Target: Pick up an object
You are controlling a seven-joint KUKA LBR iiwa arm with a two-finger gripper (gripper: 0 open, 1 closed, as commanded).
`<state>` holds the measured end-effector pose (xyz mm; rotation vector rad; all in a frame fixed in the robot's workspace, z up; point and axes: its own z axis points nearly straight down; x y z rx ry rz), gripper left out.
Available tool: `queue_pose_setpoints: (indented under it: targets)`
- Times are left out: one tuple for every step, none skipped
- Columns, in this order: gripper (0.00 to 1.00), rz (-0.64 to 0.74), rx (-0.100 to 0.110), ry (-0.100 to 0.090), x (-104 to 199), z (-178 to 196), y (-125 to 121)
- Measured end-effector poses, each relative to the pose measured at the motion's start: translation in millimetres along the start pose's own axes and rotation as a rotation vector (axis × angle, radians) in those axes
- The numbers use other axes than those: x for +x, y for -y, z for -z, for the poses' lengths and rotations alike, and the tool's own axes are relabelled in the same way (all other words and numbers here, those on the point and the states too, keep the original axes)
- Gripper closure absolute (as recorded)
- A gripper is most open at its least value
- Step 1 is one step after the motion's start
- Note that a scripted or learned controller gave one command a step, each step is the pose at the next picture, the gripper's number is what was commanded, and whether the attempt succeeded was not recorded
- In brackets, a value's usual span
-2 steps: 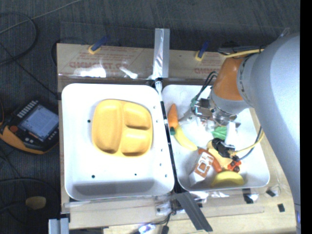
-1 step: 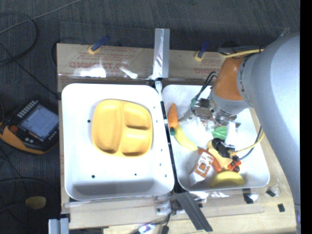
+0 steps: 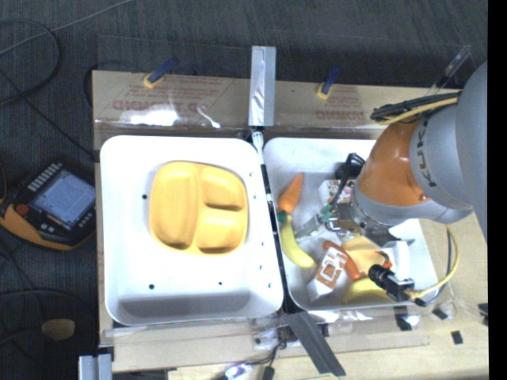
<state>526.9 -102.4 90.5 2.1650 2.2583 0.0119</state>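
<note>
- We see a smooth yellow divided tray (image 3: 198,206) in the left bin (image 3: 127,291).
- The arm hides the end effector (image 3: 342,212); we cannot tell its state.

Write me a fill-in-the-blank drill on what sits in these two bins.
1. The yellow divided tray lies in the ____ bin.
2. The carrot in the right bin is coloured ____.
3. The banana lies just below the ____.
4. The arm's band above its wrist is ____.

Missing words: left; orange; carrot; orange
</note>
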Motion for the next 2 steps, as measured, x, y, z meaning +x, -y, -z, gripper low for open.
queue_pose_setpoints:
  targets:
    - [0.00, 0.073, -0.004, 0.000, -14, 1, 38]
    - [0.00, 0.143, 0.001, 0.000, -8, -2, -72]
